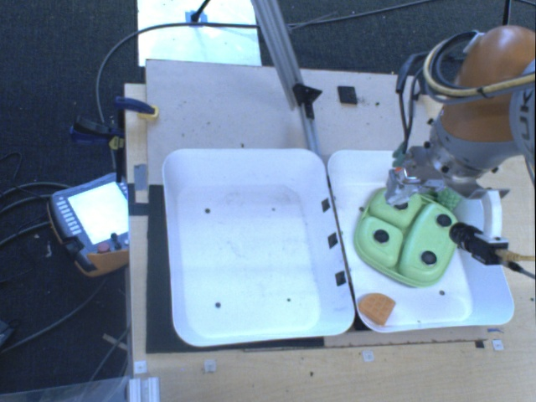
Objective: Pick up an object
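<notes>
The arm (490, 90) reaches into the right bin (494, 304) with its gripper (402, 187) down on the top edge of a green toy (408, 239), and an orange piece (377, 308) lies near the front.

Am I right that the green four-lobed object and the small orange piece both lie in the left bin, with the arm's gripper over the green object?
Not quite. The camera view shows the green object and the orange piece in the right bin, not the left bin. The gripper is indeed over the green object's upper edge.
</notes>
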